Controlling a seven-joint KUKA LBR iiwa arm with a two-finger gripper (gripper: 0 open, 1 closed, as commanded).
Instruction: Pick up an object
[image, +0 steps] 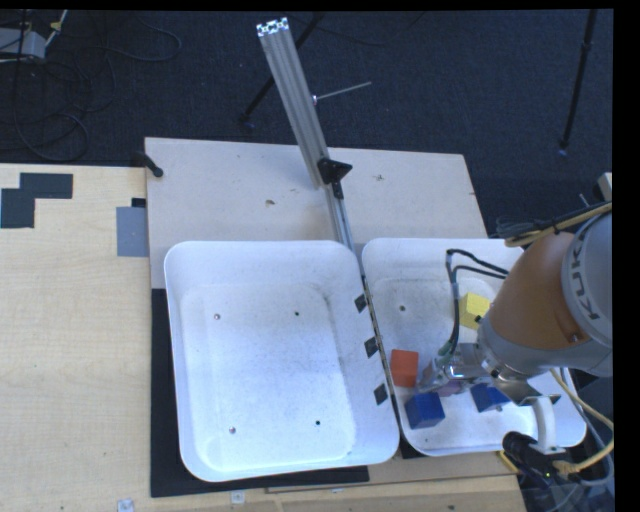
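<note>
In the right bin (405, 270) an orange block (404, 366) lies near the left wall. A dark blue block (425, 409) sits just below it, close to the bin's front rim. A second blue block (489, 398) lies to the right, partly under the arm. A yellow block (476, 305) shows at the arm's upper edge. My gripper (442, 376) hangs low over the bin floor between the orange block and the blue blocks. The wrist hides most of it.
The left bin (265, 355) stands beside the right one, split from it by a rim with black clips (371, 346). A slanted aluminium post (300, 110) rises behind the bins. Black cable (470, 262) loops over the right bin's back.
</note>
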